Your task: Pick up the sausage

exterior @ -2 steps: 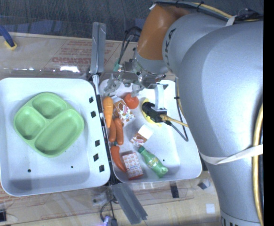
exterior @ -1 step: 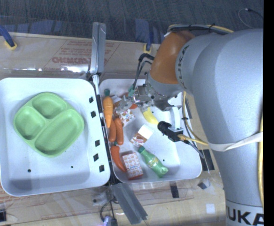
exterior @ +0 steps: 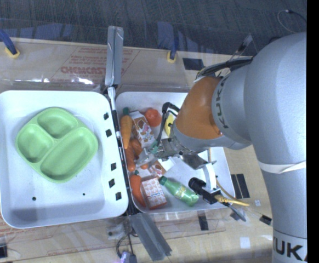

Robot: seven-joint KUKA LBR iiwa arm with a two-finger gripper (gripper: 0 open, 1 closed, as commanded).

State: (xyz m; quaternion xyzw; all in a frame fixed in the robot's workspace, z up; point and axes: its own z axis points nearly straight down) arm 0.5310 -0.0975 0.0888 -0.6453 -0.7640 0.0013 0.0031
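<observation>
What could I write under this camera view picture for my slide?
Robot arm reaching into the right bin of toy food, beside a green divided plate in the left bin.

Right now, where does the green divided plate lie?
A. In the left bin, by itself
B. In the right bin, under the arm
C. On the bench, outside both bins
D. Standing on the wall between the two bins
A: the green divided plate lies flat on the floor of the left bin, while the food items and the green bottle crowd the right bin.
</observation>
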